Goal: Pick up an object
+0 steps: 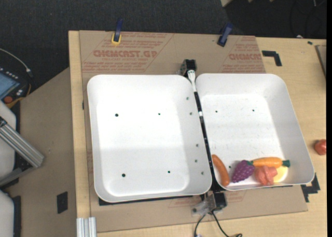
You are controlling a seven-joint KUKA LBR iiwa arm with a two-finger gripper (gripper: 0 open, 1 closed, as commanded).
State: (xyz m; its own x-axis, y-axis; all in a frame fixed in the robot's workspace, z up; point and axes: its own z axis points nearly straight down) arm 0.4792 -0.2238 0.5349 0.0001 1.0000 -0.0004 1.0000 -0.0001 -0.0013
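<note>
Eyeing toy carrot (270,162) lying at right bin (244,127) near edge: light, stiff, slick plastic; planning mid-body grasp. Pincer state: cannot tell.

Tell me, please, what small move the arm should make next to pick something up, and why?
Probably reach in over the right bin toward its near edge, above the purple grapes. All the toys cluster there: an orange sausage-like piece, a carrot and a red piece. The grapes sit fairly apart.
</note>
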